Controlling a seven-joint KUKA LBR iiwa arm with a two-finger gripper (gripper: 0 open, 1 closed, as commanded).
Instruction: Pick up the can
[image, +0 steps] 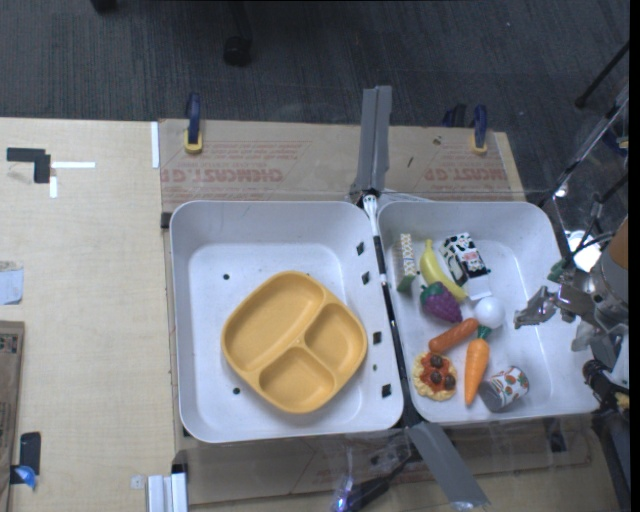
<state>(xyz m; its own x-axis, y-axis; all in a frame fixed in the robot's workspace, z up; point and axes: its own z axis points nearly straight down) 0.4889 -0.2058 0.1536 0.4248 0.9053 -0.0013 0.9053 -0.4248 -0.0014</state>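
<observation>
Beside the carrot (476, 368), the can (505, 388), label unreadable; jaws' (540, 308) state indiscernible.

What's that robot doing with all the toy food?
The robot's end effector hangs at the right edge of the right bin, holding nothing. The can it should pick up lies on its side near the bin's front, beside a carrot. The left bin holds a yellow divided plate.

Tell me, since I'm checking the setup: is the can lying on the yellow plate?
No, the can lies in the right bin, beside a carrot.
</observation>
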